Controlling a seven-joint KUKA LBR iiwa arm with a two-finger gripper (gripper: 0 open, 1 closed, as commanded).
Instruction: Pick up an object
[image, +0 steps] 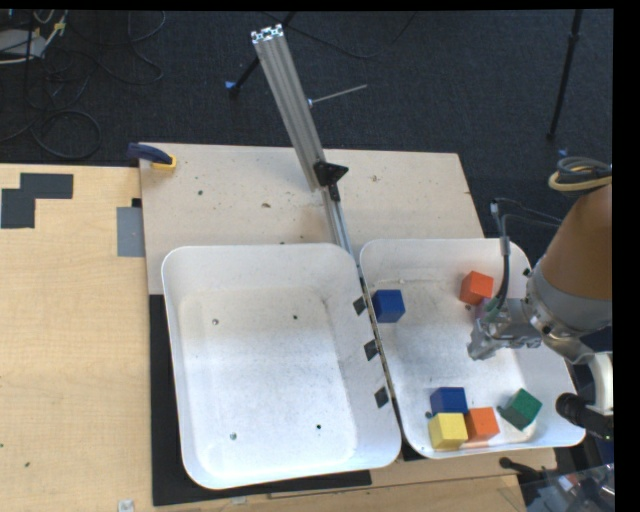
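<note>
Hovering pincer (487, 335) — beside orange cube (477, 288)

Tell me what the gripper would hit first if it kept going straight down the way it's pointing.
Probably bare floor of the right bin. The gripper points down just below the orange cube, with no block seen directly beneath it, though depth is hard to judge.

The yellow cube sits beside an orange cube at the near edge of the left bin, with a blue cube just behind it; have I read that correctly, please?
Not quite: the bin is wrong. In the camera view, the yellow cube sits beside an orange cube at the near edge of the right bin, not the left, with a blue cube just behind it.
</note>
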